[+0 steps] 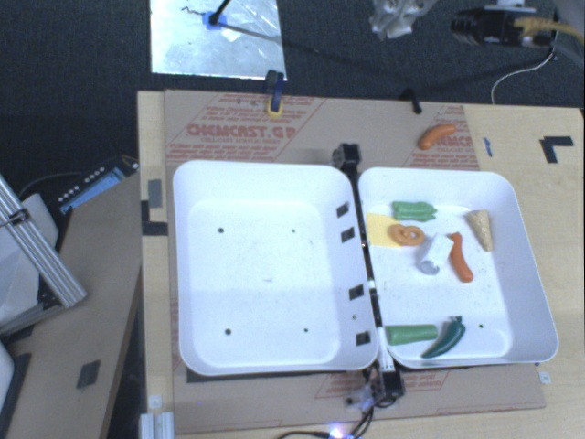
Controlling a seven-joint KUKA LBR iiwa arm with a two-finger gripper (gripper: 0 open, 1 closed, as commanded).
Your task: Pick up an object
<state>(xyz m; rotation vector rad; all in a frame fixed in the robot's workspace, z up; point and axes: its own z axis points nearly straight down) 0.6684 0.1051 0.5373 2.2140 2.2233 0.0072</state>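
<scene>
Hand [399, 16] raised beyond bench, well apart from right bin [526, 245] toys

Bench [228, 122]: 2 white bins [265, 268] side by side, orange sausage [436, 136] loose.

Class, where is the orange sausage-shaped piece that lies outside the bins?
The orange piece lies on the cardboard just beyond the right bin, near its far edge.

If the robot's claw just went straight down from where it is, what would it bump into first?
Probably nothing from the bins. The gripper hangs high over the dark floor beyond the bench, so it looks likely to meet the floor first. Depth is hard to judge; the orange toy seems nearer the bench.
</scene>
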